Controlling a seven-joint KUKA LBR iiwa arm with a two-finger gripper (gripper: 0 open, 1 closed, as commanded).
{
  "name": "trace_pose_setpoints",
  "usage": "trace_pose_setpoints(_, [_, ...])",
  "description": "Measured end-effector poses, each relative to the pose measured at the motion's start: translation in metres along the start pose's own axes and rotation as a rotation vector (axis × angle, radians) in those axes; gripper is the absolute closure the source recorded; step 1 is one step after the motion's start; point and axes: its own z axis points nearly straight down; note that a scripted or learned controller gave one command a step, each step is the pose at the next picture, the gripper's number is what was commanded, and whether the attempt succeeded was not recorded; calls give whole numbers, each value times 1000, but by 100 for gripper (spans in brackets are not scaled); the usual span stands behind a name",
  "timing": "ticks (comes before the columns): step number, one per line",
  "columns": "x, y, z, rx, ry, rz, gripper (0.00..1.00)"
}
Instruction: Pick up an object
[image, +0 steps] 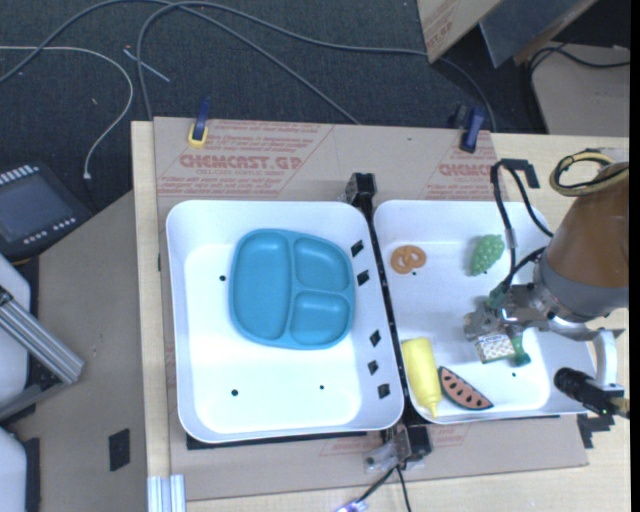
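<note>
Objects for picking sit in the right bin, claw low among them

Objects we could pick lie in the right bin (440, 215): a small orange pretzel (408, 260) near the back left, a bunch of green grapes (487, 253) just to its right, a yellow bottle-like piece (421, 374) along the bin's front left, and a watermelon slice (464, 390) touching or just beside that yellow piece at the front. A small checkered item (494, 347) with a green bit next to it lies near the middle of the bin, right under the tool.

We see the arm (590, 250) reaching in from the right, its orange band above the grey wrist. Our claw (500, 318) is down inside the right bin, directly above or against the checkered item. We cannot tell whether it is released or clenched, and we cannot tell whether anything sits between its tips; the metal parts and the checkered item blur together there.

In the left bin (200, 300) rests a blue divided plate (292, 288) with three compartments, lying flat toward the back half. Both bins sit side by side on the counter (160, 180), which is covered by a cardboard-coloured sheet printed with red lettering. Two blue clamps (201, 122) hold that sheet at the back edge. Cables (120, 60) trail over the dark floor behind the counter.
</note>
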Motion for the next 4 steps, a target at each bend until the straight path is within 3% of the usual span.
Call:
trace_pose_setpoints(2, [4, 13, -116, -4, 0, -3, 100])
trace_pose_setpoints(4, [106, 36, -108, 4, 2, -6, 100])
